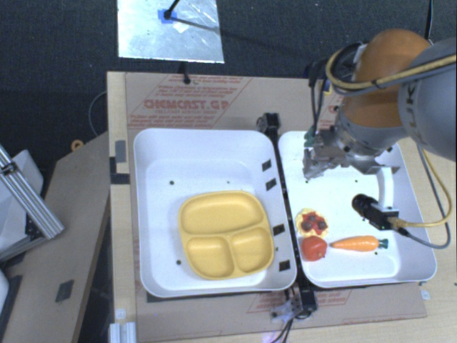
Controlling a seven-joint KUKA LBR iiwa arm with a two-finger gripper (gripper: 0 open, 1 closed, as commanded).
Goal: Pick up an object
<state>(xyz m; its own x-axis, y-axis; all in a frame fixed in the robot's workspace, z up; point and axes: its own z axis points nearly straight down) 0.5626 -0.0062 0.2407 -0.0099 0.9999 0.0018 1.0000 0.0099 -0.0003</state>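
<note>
In the right bin (pixel 414 263) lie a red tomato (pixel 313 248), an orange carrot with a green tip (pixel 354 244), and a small yellow piece with dark red spots (pixel 312 221). My gripper (pixel 314 168) hangs over the bin's far left part, above the white floor and well back from these three. I see nothing between its fingers. The spotted piece lies about 70 pixels nearer the front than the gripper.
A yellow three-compartment tray (pixel 225 233) lies in the left bin (pixel 153 191). A black divider (pixel 280 184) runs between the two bins. A shiny metal sheet (pixel 171 20) lies on the dark floor at the back. A cardboard sheet (pixel 189 98) sits under the bins.
</note>
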